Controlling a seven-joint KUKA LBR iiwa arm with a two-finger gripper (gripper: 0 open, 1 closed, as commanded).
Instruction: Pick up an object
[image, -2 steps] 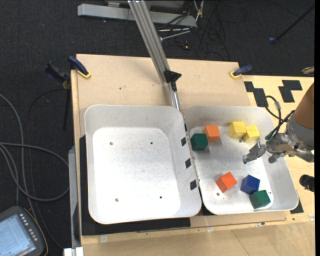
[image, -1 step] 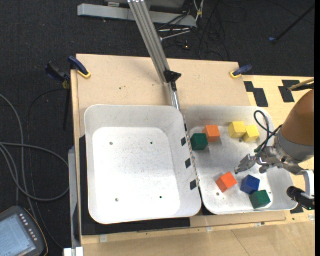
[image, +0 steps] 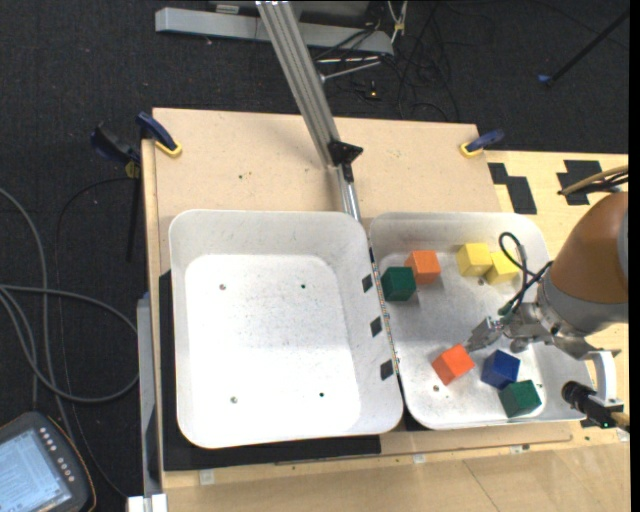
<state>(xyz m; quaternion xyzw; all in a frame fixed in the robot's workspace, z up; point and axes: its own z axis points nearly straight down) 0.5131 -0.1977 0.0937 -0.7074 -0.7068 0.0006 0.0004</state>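
The blue block (image: 500, 368) lies in the lower right part of the right bin (image: 415, 235), and is judged the likeliest target because the gripper (image: 497, 334) sits just above its upper left corner. Whether the gripper's fingers are apart or together cannot be told at this resolution, and no block is seen between them. An orange block (image: 453, 363) lies just left of the blue block; a dark green block (image: 521, 398) lies just below and to its right, near or touching it. Further up the bin are a second green block (image: 398, 284) with a second orange block (image: 426, 266) beside it, and two yellow blocks (image: 487, 261) close together near the far wall. The left bin (image: 190, 240) adjoins the right bin. The arm (image: 590, 275) reaches in from the right, with a black cable (image: 518, 262) looped over the yellow blocks. The step in hand is judged to be the approach, with the grasp not yet made. The next move calls for centring over one block and descending without disturbing its close neighbours. No brand, label or legible writing is present; a handheld screen (image: 35, 470) at lower left is too small to read.
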